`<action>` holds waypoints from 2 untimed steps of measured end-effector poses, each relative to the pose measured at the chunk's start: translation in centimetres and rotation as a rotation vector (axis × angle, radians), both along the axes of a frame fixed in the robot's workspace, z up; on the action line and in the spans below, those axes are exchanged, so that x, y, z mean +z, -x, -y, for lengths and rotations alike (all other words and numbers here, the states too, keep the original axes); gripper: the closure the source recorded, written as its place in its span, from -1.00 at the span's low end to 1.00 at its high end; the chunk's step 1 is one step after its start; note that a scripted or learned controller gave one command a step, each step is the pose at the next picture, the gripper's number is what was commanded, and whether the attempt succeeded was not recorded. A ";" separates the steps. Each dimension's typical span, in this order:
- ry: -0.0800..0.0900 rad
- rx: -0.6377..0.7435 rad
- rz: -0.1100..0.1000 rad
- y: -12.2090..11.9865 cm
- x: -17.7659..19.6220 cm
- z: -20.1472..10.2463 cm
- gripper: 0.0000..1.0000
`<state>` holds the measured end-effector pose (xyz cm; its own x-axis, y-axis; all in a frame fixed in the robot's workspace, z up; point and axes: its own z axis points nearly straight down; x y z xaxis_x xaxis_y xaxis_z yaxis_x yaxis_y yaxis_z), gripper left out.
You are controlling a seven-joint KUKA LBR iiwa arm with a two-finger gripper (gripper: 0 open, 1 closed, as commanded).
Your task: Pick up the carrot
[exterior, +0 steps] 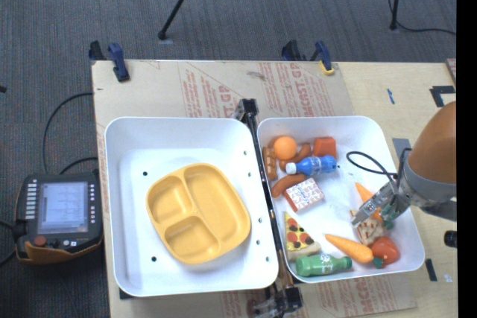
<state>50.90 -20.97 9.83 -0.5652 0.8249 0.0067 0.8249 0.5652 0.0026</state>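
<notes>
Down in the right bin (376, 132), the gripper (370, 216) hovers low by the right wall, though how it's set can't be made out. Meanwhile the carrot (349, 247) lies just below-left, beside a green bottle (323, 264).

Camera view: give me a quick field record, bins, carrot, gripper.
left bin: holds a yellow divided plate
right bin: holds toy food
carrot: lying flat near the right bin's front edge, above the green bottle
gripper: low over the right bin's right side, beside the carrot, not on it
grasp: carrot not held
</notes>
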 end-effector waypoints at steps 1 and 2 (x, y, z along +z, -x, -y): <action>0.007 -0.159 0.002 -8.0 -1.0 -1.6 1.00; 0.006 -0.243 0.003 -10.6 6.2 -8.1 1.00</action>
